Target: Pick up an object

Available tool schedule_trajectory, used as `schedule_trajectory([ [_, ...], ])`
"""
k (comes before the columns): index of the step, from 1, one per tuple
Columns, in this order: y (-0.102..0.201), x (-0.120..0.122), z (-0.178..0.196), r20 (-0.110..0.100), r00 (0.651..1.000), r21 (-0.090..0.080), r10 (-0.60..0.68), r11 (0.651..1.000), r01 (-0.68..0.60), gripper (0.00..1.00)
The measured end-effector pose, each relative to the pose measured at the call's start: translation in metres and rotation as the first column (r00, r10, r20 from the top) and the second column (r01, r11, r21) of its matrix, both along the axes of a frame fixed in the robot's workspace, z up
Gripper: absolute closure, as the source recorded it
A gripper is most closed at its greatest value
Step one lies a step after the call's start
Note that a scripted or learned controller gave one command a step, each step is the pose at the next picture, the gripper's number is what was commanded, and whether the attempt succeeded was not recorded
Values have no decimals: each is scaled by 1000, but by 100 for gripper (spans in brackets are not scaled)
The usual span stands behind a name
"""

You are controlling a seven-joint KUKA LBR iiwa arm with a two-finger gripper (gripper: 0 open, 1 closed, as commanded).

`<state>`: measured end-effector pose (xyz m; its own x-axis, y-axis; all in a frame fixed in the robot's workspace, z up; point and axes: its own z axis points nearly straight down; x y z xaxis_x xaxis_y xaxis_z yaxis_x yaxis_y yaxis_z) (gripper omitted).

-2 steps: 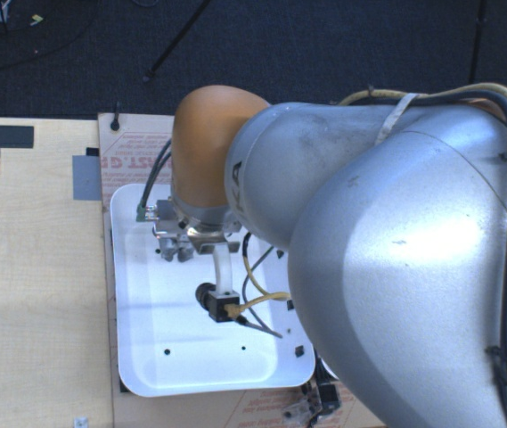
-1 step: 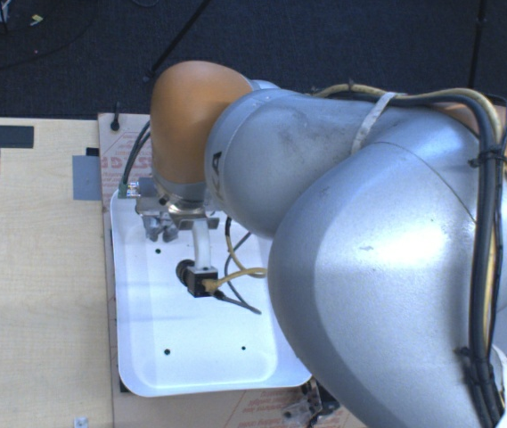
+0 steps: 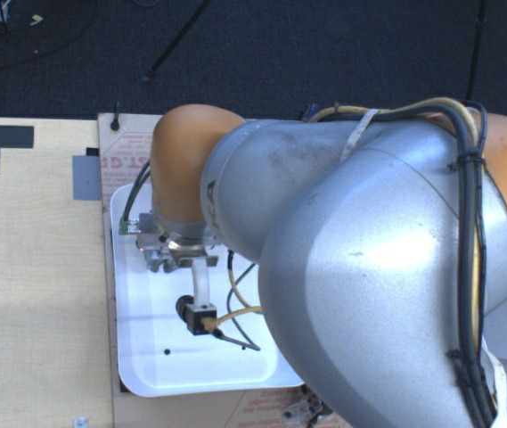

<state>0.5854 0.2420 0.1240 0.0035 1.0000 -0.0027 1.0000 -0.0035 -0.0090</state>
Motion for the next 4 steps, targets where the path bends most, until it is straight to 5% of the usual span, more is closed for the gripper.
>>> schedule_trajectory([
  [1, 1, -100, -38, 4, 1000, 1, 2, 1000, -2, 100],
  [2, 1, -111, -18, 4, 1000, 2, -1, 1000, 1, 100],
  [3, 1, -59, -37, 6, 1000, 2, 0, 1000, 0, 100],
  [4, 2, -75, 18, 8, 1000, 4, 4, 1000, -4, 100],
])
